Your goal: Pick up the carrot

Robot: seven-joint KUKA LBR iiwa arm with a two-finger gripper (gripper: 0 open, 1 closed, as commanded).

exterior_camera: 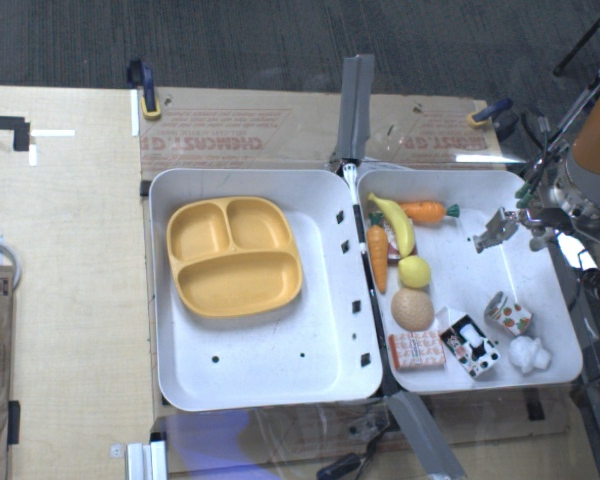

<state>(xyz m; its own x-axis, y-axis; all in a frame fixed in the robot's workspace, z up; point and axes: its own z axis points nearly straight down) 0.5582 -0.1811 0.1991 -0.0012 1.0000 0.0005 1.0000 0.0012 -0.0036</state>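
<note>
Carrots number two, both in the right bin. One carrot lies lengthwise along the bin's left wall, green top toward the far side, touching the banana. A second carrot lies crosswise near the far wall, just beside the banana's upper end. Lemon sits below the banana, with a tan round fruit beneath it. Small cartons and packets occupy the near edge. Jaws hover over bare bin floor at the right, well apart from both carrots; whether they stand apart or together cannot be told. Left bin carries a yellow divided plate.
</note>
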